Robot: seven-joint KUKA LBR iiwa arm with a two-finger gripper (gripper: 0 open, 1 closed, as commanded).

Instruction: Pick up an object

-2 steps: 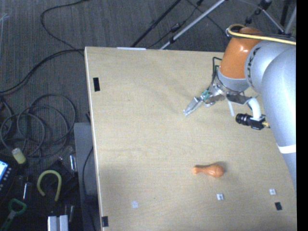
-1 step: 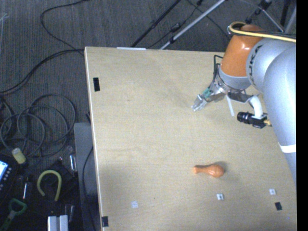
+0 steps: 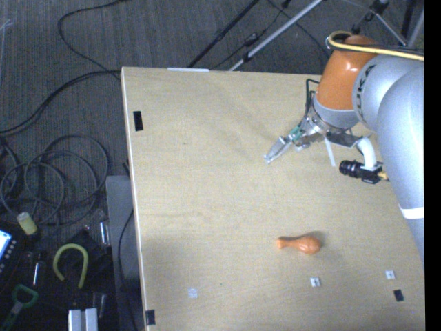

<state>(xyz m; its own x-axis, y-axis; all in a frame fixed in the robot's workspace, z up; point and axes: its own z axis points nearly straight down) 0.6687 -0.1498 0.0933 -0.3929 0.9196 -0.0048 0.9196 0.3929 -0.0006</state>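
- Orange and small, the toy [image 3: 300,243] lies on the tan board [image 3: 207,198], low down and a bit right of the middle. We think it looks like a little pear or gourd, fat at the right end and thin at the left.
- We see the gripper [image 3: 270,157] up higher, over the board, well apart from the toy. Nothing sits between its tips.
- It points down and to the left, and it looks thin and pale. We cannot tell if it is open or closed — the tips are too small and blurry.
- Behind it is the arm [image 3: 396,116], grey and fat, with an orange band [image 3: 341,81] near the wrist. It comes in from the right side.
- A little black part [image 3: 358,169] sticks out under the wrist.
- On the board we see a black mark [image 3: 138,121] near the top left corner, and a few tiny squares [image 3: 315,281] near the bottom right.
- Left of the board is a dark floor [image 3: 62,61] with black cables [image 3: 55,171] in loops.
- Down there we also spot a green hook [image 3: 71,261] — it is bent like a U turned over.
- Past the top of the board, grey poles [image 3: 296,19] lie slanted on the floor.
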